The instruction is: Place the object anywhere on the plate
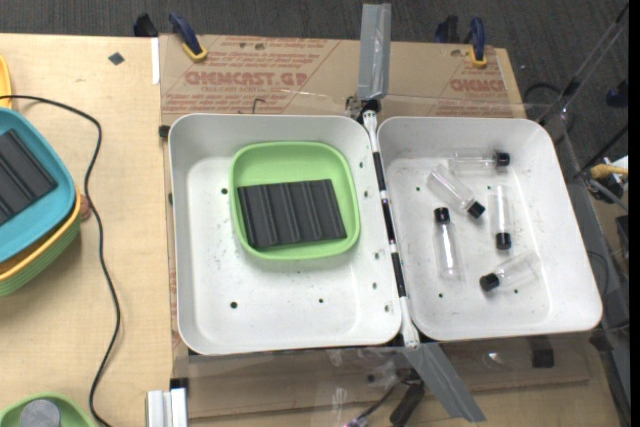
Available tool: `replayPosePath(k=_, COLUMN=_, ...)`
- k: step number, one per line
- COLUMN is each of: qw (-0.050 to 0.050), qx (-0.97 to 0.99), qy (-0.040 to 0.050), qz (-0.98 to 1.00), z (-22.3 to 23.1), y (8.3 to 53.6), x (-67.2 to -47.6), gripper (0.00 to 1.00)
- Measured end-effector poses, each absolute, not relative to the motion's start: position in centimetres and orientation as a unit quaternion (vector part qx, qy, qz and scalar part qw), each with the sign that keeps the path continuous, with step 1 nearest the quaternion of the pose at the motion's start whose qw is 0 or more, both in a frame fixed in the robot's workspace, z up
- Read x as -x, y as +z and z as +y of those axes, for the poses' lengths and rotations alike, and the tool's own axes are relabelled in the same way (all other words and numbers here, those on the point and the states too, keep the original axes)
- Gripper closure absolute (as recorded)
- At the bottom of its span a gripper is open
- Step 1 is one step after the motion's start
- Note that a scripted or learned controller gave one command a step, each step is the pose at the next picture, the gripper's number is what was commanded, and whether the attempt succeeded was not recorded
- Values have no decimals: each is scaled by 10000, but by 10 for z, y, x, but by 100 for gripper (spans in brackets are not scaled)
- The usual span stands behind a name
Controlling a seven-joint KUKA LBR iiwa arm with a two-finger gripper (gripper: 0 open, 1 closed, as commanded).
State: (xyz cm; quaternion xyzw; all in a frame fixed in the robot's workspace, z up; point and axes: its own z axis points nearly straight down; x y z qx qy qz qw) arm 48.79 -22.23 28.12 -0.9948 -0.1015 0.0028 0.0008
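While I wait | five clear tubes (470, 215) lie in the right bin (560, 305), middle right of frame | green plate (345, 165) sits in the left bin (200, 305) | claw: cannot tell | tubes look round and slippery, could roll away or slip out.

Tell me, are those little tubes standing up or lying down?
Lying down. All five clear vials rest on their sides, scattered across the right bin.

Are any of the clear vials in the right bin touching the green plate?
Apart. The camera view shows the vials lying in the right bin, while the green plate sits in the left bin, with both bin walls between them.
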Motion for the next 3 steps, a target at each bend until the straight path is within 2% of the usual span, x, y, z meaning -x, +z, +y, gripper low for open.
replayPosePath(k=1, qw=8, qx=9950, qy=28, qz=-994, z=-222, y=259, x=-484, gripper=0)
replayPosePath(k=3, qw=9, qx=9951, qy=29, qz=-993, z=-222, y=246, x=-478, gripper=0)
